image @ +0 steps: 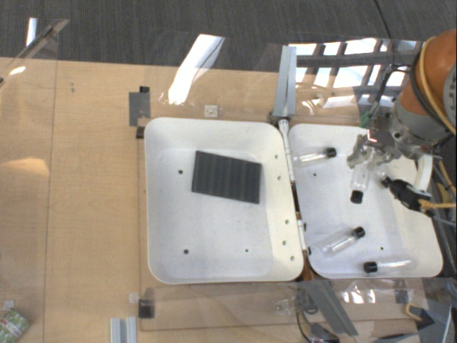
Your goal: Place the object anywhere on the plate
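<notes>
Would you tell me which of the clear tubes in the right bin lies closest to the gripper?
The tube hanging almost vertically just below the gripper, black cap downward. The other three lie farther off in the right bin.

We record one desk (pixel 71 191), pale wood grain, with a glossy surface catching window glare. Directly on it we list two shallow white bins side by side, touching along their inner edges: the left bin (pixel 161 263) and the right bin (pixel 428 259). We also note a small black bracket (pixel 140 106) just beside the left bin's far corner.
</notes>
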{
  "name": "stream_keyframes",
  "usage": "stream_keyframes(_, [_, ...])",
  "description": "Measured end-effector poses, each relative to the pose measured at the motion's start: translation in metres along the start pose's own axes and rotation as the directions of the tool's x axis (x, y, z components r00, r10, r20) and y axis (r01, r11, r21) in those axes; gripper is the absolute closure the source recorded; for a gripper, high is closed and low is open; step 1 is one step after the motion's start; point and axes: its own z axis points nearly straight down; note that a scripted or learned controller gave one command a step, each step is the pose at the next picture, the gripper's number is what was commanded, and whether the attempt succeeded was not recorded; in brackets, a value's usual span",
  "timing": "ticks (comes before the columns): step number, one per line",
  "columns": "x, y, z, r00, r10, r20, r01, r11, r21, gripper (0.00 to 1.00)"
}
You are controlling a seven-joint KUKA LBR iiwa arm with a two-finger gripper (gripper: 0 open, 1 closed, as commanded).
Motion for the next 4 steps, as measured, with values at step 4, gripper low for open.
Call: stream_keyframes(4, [0.209,-0.137,0.013,0.948,-0.318,-0.003,0.318,0.948,0.003,1.0])
